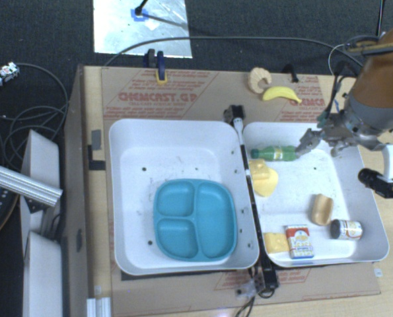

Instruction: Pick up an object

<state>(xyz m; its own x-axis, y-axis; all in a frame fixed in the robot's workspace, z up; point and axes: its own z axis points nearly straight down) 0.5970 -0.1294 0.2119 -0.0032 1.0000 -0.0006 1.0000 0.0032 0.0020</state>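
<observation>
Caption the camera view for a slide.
Gripper poised by green bottle in right bin; blue tray in left bin.

We see two white bins (183, 134) on a tan board printed with red lettering (158, 98); the left one carries a light blue divided plate (195, 218); the right one carries a green bottle (274, 153), a pale yellow lump (262, 177), a tan bread-like piece (321, 209), a yellow block (275, 242), a red and white box (299, 241), and a dark can with a white label (345, 229); a yellow banana (281, 94) lies on the board; the arm (380, 84) shows grey and orange.
</observation>
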